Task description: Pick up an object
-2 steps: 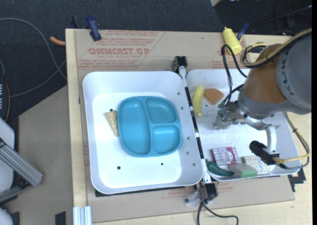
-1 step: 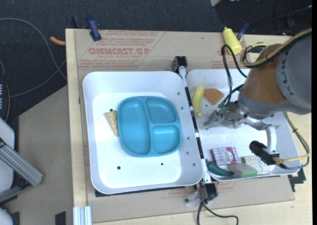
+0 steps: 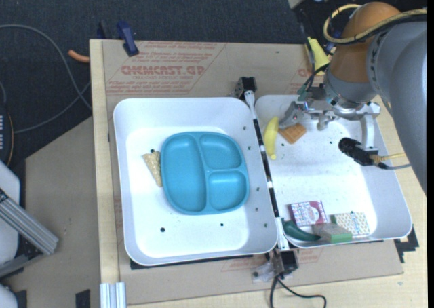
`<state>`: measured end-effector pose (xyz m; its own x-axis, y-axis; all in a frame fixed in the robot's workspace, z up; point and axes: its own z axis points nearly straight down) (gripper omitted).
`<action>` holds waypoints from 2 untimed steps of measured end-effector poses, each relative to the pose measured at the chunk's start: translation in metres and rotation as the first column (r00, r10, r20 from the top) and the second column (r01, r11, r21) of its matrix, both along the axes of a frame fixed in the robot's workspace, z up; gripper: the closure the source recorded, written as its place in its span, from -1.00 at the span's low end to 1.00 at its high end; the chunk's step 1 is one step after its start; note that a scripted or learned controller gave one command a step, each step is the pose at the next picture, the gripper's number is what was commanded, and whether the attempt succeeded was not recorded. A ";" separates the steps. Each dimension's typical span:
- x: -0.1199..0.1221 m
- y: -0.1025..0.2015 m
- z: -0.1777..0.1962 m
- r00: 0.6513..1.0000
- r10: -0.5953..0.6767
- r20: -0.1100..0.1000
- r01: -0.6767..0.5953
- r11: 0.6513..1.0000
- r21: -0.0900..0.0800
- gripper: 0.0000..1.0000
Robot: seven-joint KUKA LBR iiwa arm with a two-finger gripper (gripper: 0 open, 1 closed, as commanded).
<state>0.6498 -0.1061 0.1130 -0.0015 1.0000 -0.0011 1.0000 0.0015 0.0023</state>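
Red print "CHEMCAST GP" on the brown board [image 3: 163,69]; finer lines unreadable

I see a blue divided plate [image 3: 204,171] in the white left bin [image 3: 135,218], a yellow banana [image 3: 271,138], an orange-brown block [image 3: 293,133], and a red-and-white patterned packet [image 3: 307,214].

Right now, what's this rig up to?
The arm reaches in from the right, with its gripper low over the far left corner of the right bin, close to an orange-brown piece and a banana. Nothing can be seen held between its fingers. Packets sit at that bin's near edge. The left bin holds a blue divided plate.
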 end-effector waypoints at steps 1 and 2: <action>0.008 0.010 -0.028 1.000 -0.001 -0.003 0.001 1.000 -0.001 -1.00; 0.007 0.011 -0.018 1.000 0.000 -0.008 0.000 1.000 -0.001 1.00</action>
